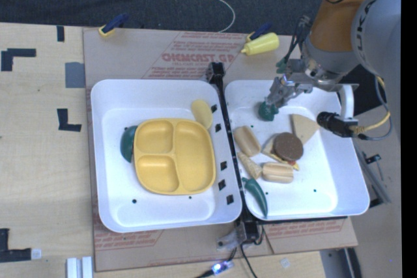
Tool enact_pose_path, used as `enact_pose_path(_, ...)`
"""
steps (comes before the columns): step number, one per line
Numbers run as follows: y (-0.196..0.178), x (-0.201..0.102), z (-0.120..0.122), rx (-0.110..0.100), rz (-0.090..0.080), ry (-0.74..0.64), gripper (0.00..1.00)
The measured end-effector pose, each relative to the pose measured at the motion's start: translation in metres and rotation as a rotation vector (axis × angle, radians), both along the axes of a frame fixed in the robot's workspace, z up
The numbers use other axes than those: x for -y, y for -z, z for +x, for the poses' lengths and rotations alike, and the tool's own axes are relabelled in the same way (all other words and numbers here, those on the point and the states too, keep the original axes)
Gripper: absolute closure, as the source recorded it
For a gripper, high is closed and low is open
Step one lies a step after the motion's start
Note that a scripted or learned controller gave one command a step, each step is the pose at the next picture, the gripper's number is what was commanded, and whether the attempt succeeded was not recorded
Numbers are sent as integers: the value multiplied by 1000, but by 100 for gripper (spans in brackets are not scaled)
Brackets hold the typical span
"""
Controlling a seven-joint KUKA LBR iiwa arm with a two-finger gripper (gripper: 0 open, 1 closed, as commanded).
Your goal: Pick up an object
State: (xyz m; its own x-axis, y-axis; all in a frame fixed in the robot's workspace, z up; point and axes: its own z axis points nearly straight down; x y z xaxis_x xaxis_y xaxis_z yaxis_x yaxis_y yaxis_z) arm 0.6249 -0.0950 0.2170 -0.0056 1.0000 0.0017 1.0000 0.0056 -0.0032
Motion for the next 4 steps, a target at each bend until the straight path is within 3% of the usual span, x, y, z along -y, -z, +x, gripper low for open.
enact_pose_path(1,-12,-55,-17,1,1,-1,100)
enact_pose_path(2,-13,-99,-53,-1,0,0,100)
enact_pose_path(4,-12,-104,-43,2,-2,4,100)
